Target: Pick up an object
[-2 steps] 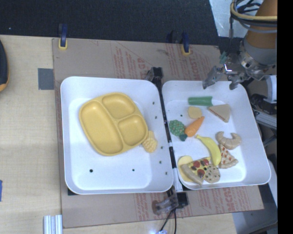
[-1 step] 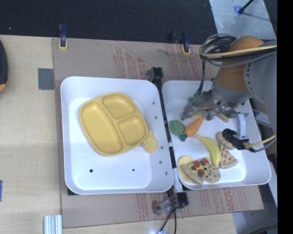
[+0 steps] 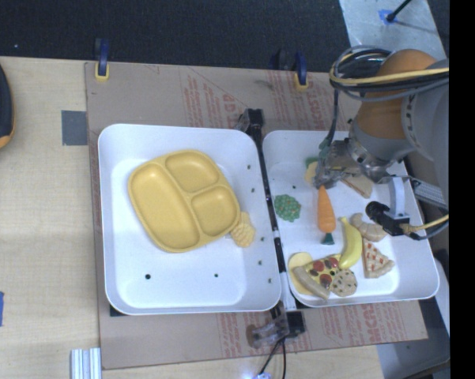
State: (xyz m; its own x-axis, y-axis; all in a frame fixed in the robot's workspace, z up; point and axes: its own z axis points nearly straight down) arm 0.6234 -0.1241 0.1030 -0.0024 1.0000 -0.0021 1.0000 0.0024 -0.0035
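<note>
Carrot [image 3: 325, 209] looks like the target: it lies upright-lengthwise in the right bin [image 3: 427, 287], its pale top end just under the gripper [image 3: 329, 172], its green-tipped lower end pointing toward the banana [image 3: 350, 245]. The gripper hangs low over the upper end of the carrot, but the wrist body hides the fingertips, so whether they are apart or together I cannot tell, and nothing shows as clamped.

Taking the carrot as the landmark: a green broccoli piece [image 3: 287, 207] sits just to its left, near the bin wall; the banana curves just below and to its right; a pizza slice [image 3: 375, 259] lies farther right of the banana; a second pizza piece and a cookie [image 3: 344, 282] cluster below the carrot's tip. A tan cracker-like piece [image 3: 359, 185] rests to the upper right, close to the gripper. Well to the left, in the left bin [image 3: 118, 283], sits a yellow divided plate [image 3: 183, 200] with a small waffle-like piece [image 3: 243, 229] touching its edge.

To do this step well, I judge the grasp should straddle the carrot across its narrow width, nearer the thick middle than the tapered end, so it does not squirt out. The descent should stay clear of the cracker piece and the broccoli, then lift straight up.
</note>
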